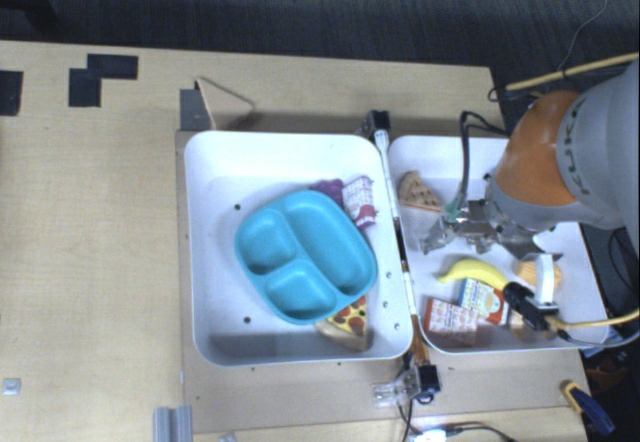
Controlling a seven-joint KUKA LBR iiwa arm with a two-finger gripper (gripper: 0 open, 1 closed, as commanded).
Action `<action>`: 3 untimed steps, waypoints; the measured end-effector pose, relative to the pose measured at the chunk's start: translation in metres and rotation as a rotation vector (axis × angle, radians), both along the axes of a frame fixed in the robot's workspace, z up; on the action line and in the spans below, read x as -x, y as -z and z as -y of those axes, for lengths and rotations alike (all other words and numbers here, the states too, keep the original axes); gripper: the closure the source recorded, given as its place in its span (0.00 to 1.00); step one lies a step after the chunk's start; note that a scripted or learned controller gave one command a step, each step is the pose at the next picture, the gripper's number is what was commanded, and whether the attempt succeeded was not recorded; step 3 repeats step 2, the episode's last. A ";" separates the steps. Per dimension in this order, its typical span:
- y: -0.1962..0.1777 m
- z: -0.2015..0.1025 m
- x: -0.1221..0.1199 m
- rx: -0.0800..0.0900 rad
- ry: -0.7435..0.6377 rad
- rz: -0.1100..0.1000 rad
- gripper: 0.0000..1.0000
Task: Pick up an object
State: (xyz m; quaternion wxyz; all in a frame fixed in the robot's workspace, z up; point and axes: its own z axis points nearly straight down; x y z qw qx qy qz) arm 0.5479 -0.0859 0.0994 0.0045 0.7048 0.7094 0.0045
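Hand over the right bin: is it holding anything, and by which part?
Cannot be told. The hand sits low in the right bin, just above the banana, with nothing visibly gripped.

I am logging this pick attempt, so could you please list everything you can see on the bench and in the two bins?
Left bin: one, white, left half of the bench.
Right bin: one, white, beside it.
Divided plate: one, blue, middle of the left bin.
Patterned packet: one, purple and white, at the plate's upper right edge, partly under it.
Pizza slice toy: one, yellow with red, under the plate's lower edge.
Pizza slice: one, tan, upper left of the right bin.
Banana: one, yellow, middle of the right bin.
Carton: one, red and white, near edge of the right bin.
Gripper: one, grey metal, above the banana.
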 end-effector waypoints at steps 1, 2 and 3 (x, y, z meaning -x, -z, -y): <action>0.012 0.001 -0.027 -0.001 0.001 -0.006 0.00; 0.000 0.000 -0.029 0.000 -0.004 0.000 1.00; 0.000 0.000 -0.029 0.000 -0.004 0.000 1.00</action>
